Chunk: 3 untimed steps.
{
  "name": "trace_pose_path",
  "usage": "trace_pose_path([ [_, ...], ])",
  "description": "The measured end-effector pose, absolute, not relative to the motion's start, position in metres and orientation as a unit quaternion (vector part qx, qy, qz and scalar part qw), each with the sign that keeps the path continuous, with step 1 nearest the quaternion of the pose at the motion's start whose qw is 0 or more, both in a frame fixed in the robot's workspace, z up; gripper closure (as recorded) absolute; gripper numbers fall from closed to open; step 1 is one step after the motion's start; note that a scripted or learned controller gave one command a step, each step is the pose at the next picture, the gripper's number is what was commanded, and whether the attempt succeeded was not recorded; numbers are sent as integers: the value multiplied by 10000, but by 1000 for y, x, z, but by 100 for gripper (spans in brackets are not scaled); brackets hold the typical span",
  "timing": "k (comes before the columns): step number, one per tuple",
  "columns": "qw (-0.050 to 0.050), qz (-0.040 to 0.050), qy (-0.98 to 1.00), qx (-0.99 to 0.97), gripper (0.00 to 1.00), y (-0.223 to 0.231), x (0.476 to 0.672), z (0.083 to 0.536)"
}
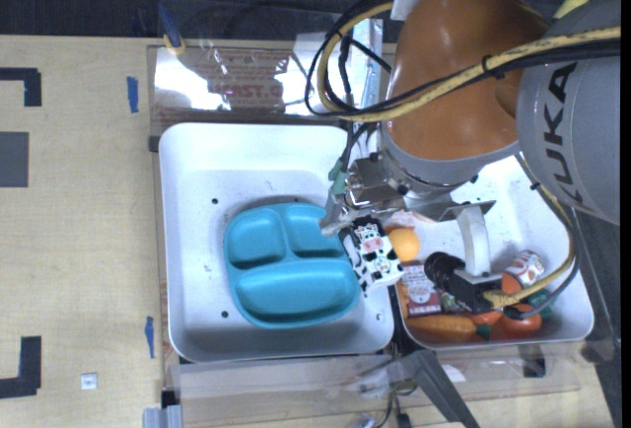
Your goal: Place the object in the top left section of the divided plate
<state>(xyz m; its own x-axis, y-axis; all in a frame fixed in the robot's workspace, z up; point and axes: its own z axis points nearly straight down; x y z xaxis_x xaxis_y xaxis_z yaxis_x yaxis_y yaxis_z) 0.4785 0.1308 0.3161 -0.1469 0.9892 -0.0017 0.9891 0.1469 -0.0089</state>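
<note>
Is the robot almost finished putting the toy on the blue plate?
Not yet. The cow-spotted toy is out of the right bin's pile and sits under the tool, right at the blue divided plate's right edge. I can't tell if the tool really grips it. All the plate's sections look bare, so the toy has yet to go into the top left section.

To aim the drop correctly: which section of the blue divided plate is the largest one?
The largest section of the blue plastic divided plate is the one toward the bottom of the view. It spans the plate's whole width, while the two upper sections share theirs side by side.
</note>
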Motion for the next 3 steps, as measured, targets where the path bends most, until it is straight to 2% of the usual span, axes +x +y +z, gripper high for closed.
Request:
trace_pose_path([
  [1,15,22,-7793,-6266,100,97,480,315],
  [2,37,46,-7955,-6059,100,176,490,210],
  [3,-4,-10,-6712,-7413,100,194,527,125],
])
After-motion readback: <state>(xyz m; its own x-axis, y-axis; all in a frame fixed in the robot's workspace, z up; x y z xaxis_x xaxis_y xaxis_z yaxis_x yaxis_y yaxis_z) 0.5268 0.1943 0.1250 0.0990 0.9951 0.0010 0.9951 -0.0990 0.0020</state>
